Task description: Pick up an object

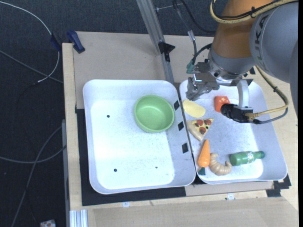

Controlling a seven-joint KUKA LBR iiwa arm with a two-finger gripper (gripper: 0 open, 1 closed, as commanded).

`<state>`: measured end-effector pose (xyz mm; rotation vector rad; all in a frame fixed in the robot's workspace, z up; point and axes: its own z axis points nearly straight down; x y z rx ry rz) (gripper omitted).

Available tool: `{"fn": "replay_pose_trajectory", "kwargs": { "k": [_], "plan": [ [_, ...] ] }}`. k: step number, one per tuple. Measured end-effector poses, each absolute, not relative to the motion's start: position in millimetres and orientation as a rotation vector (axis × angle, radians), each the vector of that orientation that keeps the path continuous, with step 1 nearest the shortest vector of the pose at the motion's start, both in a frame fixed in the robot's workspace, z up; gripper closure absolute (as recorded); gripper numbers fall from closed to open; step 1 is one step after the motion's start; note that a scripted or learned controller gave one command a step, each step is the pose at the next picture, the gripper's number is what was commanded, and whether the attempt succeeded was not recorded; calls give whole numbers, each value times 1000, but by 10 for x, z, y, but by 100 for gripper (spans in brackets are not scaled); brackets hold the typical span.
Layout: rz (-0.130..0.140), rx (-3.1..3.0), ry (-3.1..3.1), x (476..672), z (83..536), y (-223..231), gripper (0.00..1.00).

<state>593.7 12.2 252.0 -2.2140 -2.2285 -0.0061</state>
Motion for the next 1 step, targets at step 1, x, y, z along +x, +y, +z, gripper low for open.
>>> {"fn": "replay_pose_trajectory", "kwargs": {
  "k": [1],
  "plan": [
    [-5, -2216, -2227, 6082, 2515, 547, 100]
  ]
}}
